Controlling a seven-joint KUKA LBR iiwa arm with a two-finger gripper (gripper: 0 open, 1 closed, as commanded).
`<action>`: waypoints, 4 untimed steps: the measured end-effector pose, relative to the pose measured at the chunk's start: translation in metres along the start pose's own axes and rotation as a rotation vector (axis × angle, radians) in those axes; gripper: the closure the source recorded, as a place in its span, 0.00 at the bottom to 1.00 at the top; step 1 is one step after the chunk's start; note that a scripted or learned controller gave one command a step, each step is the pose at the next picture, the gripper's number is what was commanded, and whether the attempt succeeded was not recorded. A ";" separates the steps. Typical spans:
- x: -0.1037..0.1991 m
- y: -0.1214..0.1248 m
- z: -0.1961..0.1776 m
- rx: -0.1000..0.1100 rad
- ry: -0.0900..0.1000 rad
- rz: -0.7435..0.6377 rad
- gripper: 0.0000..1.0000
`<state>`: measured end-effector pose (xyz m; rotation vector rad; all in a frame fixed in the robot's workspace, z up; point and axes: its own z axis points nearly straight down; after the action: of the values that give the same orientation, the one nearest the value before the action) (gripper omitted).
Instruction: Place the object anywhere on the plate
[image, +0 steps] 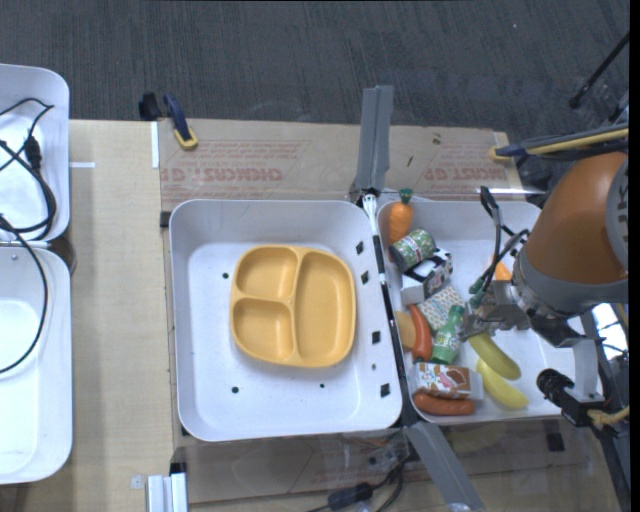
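Near edge of right bin (560, 408): sausage (445, 404), two bananas (497, 368). End effector (478, 318) low over mid-bin clutter; grip state unclear. Bananas probably light, smooth plastic; take mid-body. Carrot (400, 217) far corner. Yellow plate (294, 305) centred in left bin (190, 330).

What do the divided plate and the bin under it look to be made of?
Yellow plate: probably moulded plastic, matte, one even colour with soft rounded dividers. Left bin: likely thin formed plastic, white, slightly glossy, with rounded corners and a rolled rim.
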<state>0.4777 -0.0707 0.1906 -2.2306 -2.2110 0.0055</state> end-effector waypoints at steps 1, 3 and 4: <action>0.013 0.000 0.000 0.000 0.000 -0.048 1.00; 0.057 0.050 0.000 -0.001 -0.001 -0.318 1.00; 0.079 0.026 0.000 0.003 0.001 -0.399 1.00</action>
<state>0.5043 0.0077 0.1902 -1.7460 -2.6066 0.0065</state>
